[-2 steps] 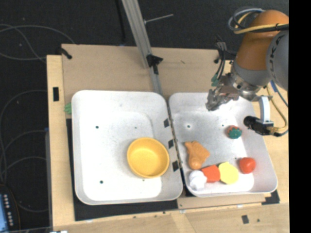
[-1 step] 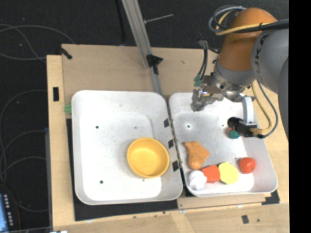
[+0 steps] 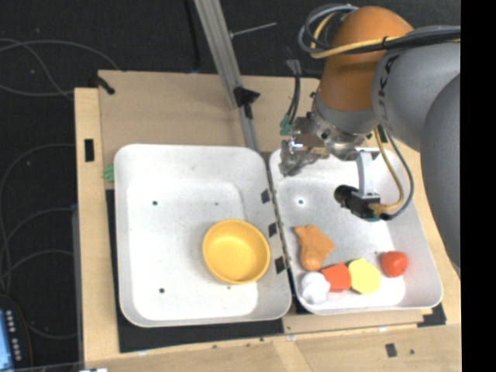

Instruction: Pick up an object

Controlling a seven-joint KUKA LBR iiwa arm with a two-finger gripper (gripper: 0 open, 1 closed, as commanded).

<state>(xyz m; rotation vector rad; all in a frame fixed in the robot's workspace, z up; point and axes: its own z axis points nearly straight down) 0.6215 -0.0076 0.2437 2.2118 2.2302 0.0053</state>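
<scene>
white ball, nearest, beside the orange block: probably light and slippery, grip across its middle; gripper state indeterminable.

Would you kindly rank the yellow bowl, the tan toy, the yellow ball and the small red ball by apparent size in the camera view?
1. yellow bowl, clearly largest
2. tan toy
3. yellow ball, close to the tan toy, so that order is unsure
4. red ball, smallest
</scene>
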